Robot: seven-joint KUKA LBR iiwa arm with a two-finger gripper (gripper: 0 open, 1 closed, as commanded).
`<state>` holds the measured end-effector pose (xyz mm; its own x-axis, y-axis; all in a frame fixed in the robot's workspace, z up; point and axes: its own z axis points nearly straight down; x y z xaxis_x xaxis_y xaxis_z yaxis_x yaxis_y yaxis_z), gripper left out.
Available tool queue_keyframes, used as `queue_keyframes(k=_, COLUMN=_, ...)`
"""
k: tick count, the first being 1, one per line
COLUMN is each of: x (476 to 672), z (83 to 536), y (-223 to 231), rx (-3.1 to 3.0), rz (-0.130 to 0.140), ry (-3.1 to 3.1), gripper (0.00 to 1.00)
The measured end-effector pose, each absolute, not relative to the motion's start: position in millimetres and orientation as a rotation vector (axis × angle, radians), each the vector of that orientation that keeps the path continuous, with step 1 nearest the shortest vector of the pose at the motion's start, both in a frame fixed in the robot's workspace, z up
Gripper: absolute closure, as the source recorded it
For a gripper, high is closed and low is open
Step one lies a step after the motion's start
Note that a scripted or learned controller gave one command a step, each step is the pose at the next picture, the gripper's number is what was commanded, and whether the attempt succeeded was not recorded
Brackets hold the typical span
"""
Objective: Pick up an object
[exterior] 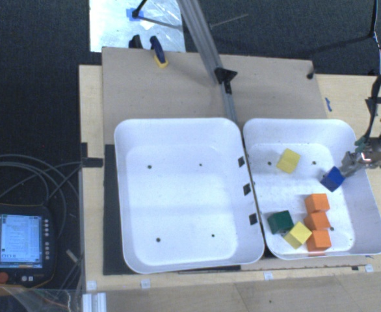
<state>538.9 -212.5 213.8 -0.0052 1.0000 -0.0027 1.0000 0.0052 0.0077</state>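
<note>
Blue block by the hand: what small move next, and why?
Probably a slight lift straight up. The blue block sits tilted at the tip of the hand, near the right bin's right wall; lifting would show whether it is truly gripped.

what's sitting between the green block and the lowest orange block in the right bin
A yellow block lies between the green block and the lowest orange block, per the camera view.
</note>
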Motion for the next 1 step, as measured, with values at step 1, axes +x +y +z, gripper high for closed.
queue_keyframes(k=1, x=540.9, z=268.1, y=-213.1, rx=2.209, rz=0.006, ry=2.221, gripper=1.0)
